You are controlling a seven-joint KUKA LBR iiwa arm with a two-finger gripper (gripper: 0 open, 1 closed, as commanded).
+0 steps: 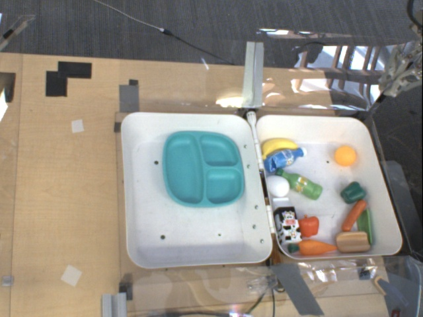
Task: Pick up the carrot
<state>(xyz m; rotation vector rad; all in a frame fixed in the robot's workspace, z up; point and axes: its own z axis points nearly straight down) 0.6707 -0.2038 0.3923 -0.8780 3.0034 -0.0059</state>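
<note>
An orange carrot (317, 247) lies flat along the front wall of the right bin (370, 136), its tip pointing right. A second slim orange-red piece (353, 215) leans diagonally near the bin's right side. From this view I cannot tell whether it is another carrot. The front carrot touches a cow-patterned carton (287, 224) on its left and a tan loaf-like block (352, 242) on its right.
The right bin also holds a banana (277, 145), a blue packet (285, 158), a green bottle (301, 184), a white egg (278, 187), an orange ball (345, 155), a dark green pepper (353, 191) and a small red piece (308, 226). A teal divided plate (203, 168) sits in the left bin (142, 197).
</note>
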